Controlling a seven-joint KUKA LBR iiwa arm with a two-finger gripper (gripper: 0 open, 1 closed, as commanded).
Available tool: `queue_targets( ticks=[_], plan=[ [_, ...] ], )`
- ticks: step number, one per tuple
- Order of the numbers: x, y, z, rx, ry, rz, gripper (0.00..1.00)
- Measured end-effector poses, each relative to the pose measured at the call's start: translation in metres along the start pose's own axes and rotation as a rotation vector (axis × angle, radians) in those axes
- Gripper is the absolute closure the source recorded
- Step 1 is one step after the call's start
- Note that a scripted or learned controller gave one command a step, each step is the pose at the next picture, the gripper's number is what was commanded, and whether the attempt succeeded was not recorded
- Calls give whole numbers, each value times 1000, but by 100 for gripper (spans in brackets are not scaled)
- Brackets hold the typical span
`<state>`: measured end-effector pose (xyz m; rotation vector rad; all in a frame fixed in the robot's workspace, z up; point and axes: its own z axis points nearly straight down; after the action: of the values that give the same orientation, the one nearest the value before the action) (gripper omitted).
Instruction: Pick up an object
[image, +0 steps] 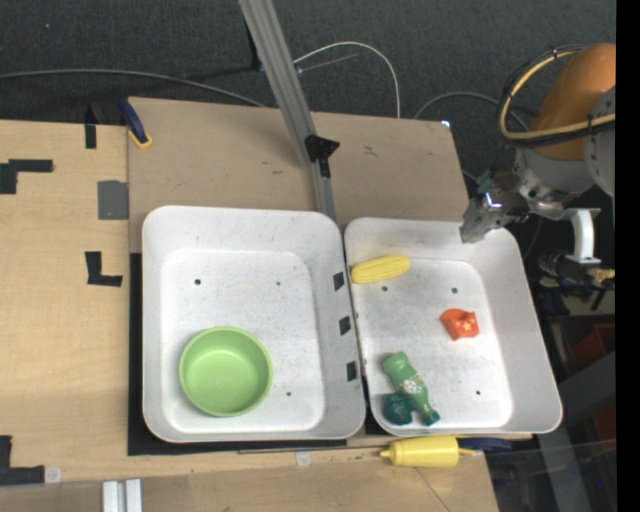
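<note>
The table (230, 150) carries two white bins side by side. The left bin (240, 230) holds a green bowl (226, 371) near its front corner. The right bin (500, 330) holds a yellow corn cob (380, 268) at its back, a green bottle (410, 388) at its front, and a small orange block (460, 323) between. The pincer (478, 225) hangs over the right bin's back right corner, nothing in it; whether it is released or clenched, I cannot tell. A yellow bottle (425, 452) lies on the table just past the right bin's front rim.

Even, soft overhead light fills the scene; the two white bins (250, 225) look bright without harsh glare. The green bowl (226, 371) casts only a faint shadow. Dark floor at top stays dim, edges slightly soft, grainy overall.
</note>
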<state>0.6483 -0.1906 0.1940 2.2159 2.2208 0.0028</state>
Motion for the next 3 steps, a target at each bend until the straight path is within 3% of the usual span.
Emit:
queue_targets(
  ticks=[1,3],
  plan=[
    [0,1,-26,2,1,1,100],
    [113,4,-10,7,4,-5,100]
  ],
)
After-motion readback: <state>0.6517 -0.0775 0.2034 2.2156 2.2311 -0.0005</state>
